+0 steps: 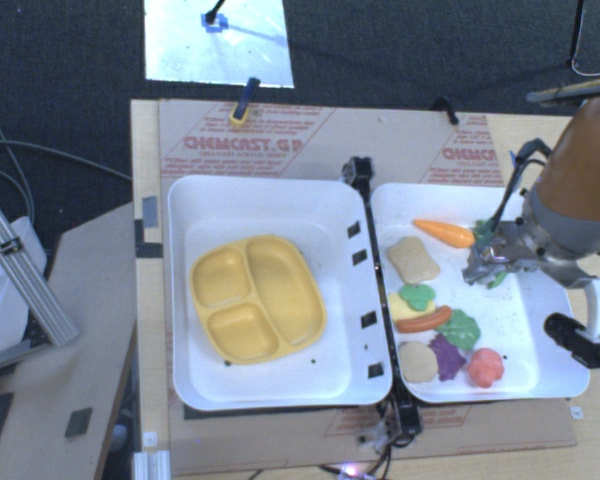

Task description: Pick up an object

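Toy food pieces are scattered over the right bin: a carrot near its far edge, a cracker, a hot dog, purple grapes and a pink berry toward the near edge. The gripper is parked low near the bin's right edge, with something green seen at it, though whether anything is grasped can't be made out. A yellow divided tray is sat in the left bin. Both bins are carried on a board with red print, over dark carpet.
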Motion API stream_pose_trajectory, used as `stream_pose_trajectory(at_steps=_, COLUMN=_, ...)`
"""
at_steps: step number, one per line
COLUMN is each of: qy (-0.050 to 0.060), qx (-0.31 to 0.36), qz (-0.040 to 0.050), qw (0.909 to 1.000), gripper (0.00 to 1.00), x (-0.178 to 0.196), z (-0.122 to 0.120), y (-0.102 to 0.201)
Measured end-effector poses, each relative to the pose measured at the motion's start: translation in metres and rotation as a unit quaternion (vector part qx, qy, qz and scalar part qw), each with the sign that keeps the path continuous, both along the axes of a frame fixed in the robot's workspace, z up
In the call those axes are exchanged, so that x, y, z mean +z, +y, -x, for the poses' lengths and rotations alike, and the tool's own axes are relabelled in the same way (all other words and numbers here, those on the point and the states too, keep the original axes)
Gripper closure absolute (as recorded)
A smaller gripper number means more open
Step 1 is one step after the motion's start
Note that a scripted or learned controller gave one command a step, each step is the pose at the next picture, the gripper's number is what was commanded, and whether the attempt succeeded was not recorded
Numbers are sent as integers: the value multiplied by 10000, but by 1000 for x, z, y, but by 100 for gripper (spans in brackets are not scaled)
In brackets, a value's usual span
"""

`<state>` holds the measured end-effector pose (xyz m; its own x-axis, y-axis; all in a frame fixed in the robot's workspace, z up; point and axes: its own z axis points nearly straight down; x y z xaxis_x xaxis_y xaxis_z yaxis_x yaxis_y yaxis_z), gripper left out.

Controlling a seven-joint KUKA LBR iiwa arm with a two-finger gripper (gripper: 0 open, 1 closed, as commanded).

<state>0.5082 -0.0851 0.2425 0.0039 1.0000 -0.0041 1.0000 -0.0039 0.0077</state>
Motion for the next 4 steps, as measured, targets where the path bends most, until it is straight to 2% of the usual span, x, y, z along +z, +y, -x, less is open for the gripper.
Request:
stream_pose_trajectory(at_steps=1, qy=28, qx=34, qz=-18, qw=10000, gripper=0, x=-3, z=1, y=5)
stream_pose_trajectory(at_steps=2, qy=43, qx=25, qz=-25, qw=10000, gripper=0, x=-31, z=22, y=12)
stream_pose_trajectory(at_steps=3, qy=70, qx=16, qz=-25, qw=10000, gripper=0, x=-129, z=23, y=-1)
stream_pose_trajectory(at_steps=4, qy=28, qx=30, qz=-23, qw=10000, gripper=100, x=-113, z=21, y=-1)
